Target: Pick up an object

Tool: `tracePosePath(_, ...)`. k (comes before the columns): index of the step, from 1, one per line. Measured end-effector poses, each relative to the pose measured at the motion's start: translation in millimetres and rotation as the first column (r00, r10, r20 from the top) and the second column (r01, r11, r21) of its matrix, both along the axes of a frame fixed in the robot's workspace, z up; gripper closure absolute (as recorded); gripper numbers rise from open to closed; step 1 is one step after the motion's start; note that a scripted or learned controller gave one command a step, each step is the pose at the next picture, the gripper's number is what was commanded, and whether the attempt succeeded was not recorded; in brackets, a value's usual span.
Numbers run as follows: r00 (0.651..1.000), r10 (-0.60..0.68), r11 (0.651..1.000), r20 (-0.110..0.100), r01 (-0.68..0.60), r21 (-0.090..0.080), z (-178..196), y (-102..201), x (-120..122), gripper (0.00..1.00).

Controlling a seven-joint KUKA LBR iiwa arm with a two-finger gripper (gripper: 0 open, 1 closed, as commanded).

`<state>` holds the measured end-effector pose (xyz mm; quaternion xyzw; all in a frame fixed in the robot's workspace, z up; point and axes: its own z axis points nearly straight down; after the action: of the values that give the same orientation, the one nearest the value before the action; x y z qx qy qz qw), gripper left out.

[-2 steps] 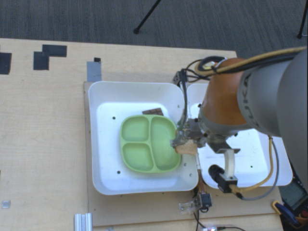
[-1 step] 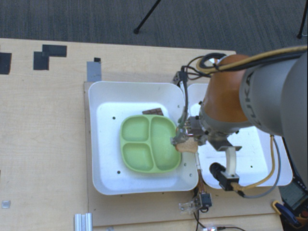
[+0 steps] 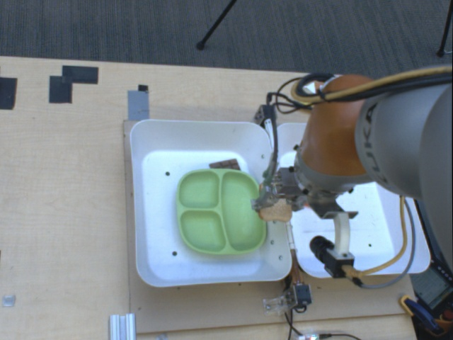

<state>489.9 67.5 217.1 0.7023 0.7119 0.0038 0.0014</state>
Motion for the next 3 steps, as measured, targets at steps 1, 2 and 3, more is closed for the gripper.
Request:
tracePosePath(1, 1.000, 0.006, 1.000, 0.002, -0.006, 0.001, 10, 1, 1, 1.00)
tracePosePath(2, 1.000, 0.013, 1.000, 0.004, -0.013, 0.002, 21, 2, 2, 1.00)
tracePosePath(3, 1.000, 0.019, 1.000, 0.006, -0.019, 0.003, 31, 3, 3, 1.00)
